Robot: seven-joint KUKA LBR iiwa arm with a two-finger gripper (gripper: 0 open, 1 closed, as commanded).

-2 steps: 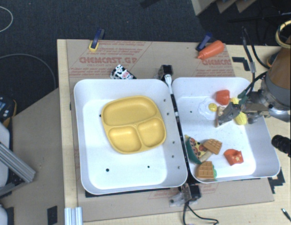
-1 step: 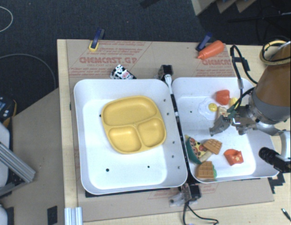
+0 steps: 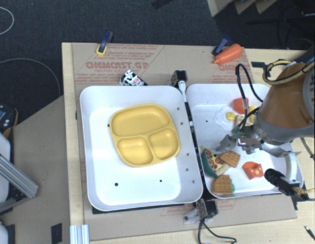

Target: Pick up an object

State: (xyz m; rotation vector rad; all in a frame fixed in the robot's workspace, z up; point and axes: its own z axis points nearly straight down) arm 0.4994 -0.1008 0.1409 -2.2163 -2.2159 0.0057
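Observation:
My gripper (image 3: 234, 144) hangs low over the middle of the right bin (image 3: 208, 98), at the end of the grey arm with its orange band. Just below it lies a tan waffle-like cracker (image 3: 230, 159). A pizza slice toy (image 3: 211, 162) lies to the cracker's left, against the bin's left wall. A small red piece (image 3: 253, 170) sits to the right, and a brown sandwich toy (image 3: 222, 184) near the front edge. Behind the gripper are a fried egg toy (image 3: 226, 117) and a red-orange item (image 3: 240, 105), partly hidden by cables.
The left bin (image 3: 96, 136) holds a yellow divided plate (image 3: 144, 134). On the bench behind the bins are an orange carrot toy (image 3: 228, 54), a black-and-white cow toy (image 3: 132, 79) and a blue-yellow clamp (image 3: 103, 43). Black cables loop above the right bin.

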